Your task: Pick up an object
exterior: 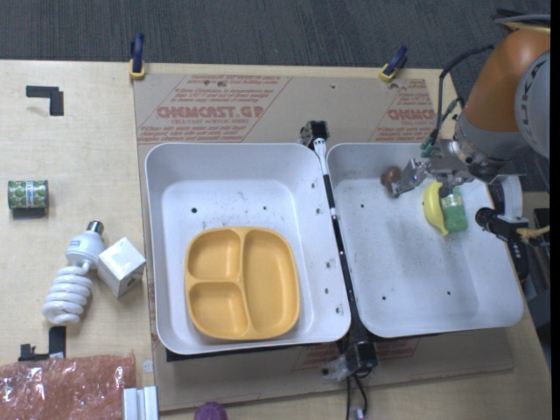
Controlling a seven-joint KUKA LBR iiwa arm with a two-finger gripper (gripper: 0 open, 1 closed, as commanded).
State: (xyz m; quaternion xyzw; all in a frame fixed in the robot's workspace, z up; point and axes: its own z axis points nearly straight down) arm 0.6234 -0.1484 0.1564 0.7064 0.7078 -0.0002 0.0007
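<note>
Noting a brown sheet (219,103) lying under both bins, printed in red; reading "CHEMCAST GP" on its left portion, with the smaller lines below too fine to read and the repeat at right partly blocked. Watching the arm (512,77) coming in from the right, its upper part cut off by the frame edge, cables trailing around the wrist. Logging the left bin (227,151) carrying a yellow three-compartment plate (242,283), and the right bin (420,278) speckled with dark marks. Finding a pink mesh bag (66,388) cropped at the lower left corner. Spotting a spiral bulb (72,274) lying touching a white cube (121,267) on the bench, and a small green can (28,195) with a label too blurred to read. Placing the gripper (437,169) low over the right bin's far right area; cannot tell how wide the claw is standing. Locating the yellow object (440,210), rounded with a green patch, directly below the gripper; cannot tell whether touching or held. Seeing a small brown lump (390,179) just left of the gripper, shape unclear.
</note>
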